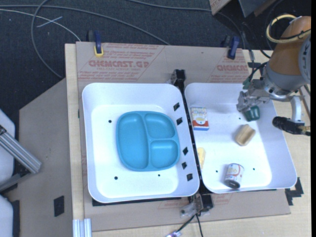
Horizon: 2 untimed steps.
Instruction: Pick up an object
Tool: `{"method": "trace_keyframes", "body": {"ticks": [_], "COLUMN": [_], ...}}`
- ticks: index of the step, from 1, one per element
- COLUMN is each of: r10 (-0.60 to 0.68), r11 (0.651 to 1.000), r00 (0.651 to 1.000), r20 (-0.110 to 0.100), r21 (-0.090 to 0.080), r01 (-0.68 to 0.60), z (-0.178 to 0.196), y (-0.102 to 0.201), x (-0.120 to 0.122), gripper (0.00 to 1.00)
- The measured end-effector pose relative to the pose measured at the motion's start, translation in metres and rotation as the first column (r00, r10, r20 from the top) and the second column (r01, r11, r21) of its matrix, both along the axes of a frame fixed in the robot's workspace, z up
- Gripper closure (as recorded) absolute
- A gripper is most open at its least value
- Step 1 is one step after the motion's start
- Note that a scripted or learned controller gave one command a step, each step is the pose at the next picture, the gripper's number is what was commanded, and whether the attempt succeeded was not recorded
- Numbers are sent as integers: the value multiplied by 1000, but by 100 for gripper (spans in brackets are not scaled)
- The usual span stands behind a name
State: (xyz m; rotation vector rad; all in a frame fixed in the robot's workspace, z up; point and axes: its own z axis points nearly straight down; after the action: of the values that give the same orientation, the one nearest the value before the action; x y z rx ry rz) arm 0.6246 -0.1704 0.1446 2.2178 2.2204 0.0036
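In the right bin (276, 179) lie a small white carton with red and blue print (199, 118), a tan rounded block (244, 135), a small can on its side (233, 175) and a yellow piece (201, 155) against the left wall. My gripper (250, 107) hangs over the bin's far right part, above and right of the tan block. A small dark green object (253, 114) shows right at the gripper's tip; whether it is held or resting on the bin floor is unclear.
A blue divided plate (148, 140) sits in the middle of the left bin (94, 172). A black divider with clips (183, 132) runs between the bins. Cables (289, 125) hang by the arm at the right edge.
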Motion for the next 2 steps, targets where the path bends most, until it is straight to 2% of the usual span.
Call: {"method": "trace_keyframes", "body": {"ticks": [1, 2], "r10": [0, 1], "r11": [1000, 1000], "r00": [1000, 1000], "r20": [1, 2], "r21": [0, -1], "r01": [0, -1], "z": [63, 108], "y": [-3, -2], "x": [-4, 4], "gripper": [100, 100]}}
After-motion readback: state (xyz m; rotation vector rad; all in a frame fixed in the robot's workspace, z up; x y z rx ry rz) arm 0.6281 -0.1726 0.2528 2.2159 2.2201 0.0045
